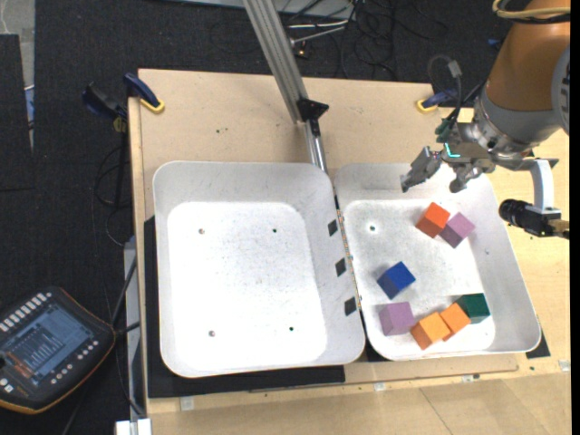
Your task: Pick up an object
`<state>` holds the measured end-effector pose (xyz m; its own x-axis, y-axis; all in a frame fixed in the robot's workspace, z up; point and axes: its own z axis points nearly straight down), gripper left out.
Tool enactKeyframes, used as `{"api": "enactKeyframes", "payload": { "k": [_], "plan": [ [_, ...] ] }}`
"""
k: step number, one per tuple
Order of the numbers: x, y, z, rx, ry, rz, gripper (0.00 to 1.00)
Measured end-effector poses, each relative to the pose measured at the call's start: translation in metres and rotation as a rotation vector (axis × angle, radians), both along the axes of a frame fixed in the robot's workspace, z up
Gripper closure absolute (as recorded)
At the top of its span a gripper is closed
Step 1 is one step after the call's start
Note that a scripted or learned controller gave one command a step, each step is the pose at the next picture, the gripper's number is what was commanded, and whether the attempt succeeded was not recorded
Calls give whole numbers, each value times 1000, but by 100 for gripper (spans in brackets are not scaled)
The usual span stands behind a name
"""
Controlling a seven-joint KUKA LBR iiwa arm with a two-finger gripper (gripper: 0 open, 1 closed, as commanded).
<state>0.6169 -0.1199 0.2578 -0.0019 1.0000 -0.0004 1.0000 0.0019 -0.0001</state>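
Pincer (441, 172) metallic, spread above right bin (517, 279), matte cubes (396, 279) inside

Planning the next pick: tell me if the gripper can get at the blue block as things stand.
Probably yes. The blue block lies alone mid-bin, apart from its neighbours, nothing on top. The gripper hangs over the same bin's far edge.

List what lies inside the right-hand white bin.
Inside the right bin: an orange block touching a purple block, a blue block, then a purple block, orange block and green block near the front. The gripper covers part of the back rim.
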Motion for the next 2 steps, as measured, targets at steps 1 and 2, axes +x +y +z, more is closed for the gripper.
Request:
{"api": "enactKeyframes", "payload": {
  "k": [1,2],
  "plan": [
    [1,0,-43,0,4,-2,0],
    [-2,-8,-104,1,6,-3,0]
  ]
}}
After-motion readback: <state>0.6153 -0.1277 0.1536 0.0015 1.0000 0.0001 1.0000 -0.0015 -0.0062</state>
